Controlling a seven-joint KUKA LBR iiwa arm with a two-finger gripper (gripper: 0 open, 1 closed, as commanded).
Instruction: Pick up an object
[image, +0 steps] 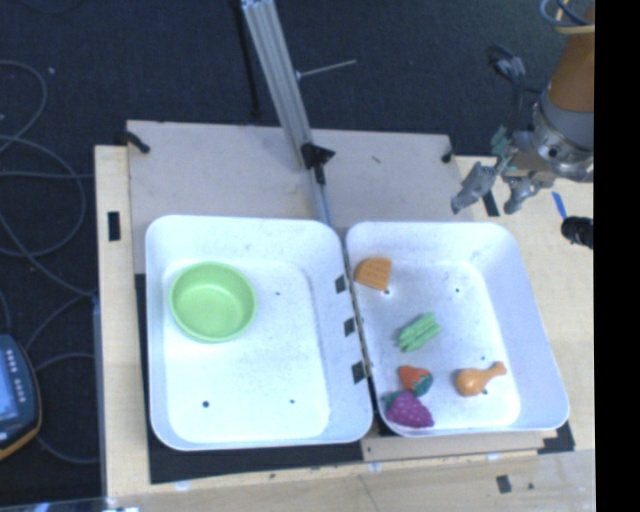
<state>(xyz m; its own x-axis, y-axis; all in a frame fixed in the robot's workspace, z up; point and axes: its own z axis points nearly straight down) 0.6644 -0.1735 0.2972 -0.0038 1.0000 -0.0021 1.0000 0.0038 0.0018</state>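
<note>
In the right bin lie several toy foods: an orange bread-like piece near its far left corner, a green vegetable in the middle, a red strawberry, purple grapes at the near left, and an orange drumstick. My gripper hangs above the bench just past the right bin's far edge, with its two fingers spread apart and nothing between them. It is clear of all the toys.
The left bin holds a green bowl at its left. A slanted metal pole rises behind the bins. Cables and a handheld device lie on the dark floor at left.
</note>
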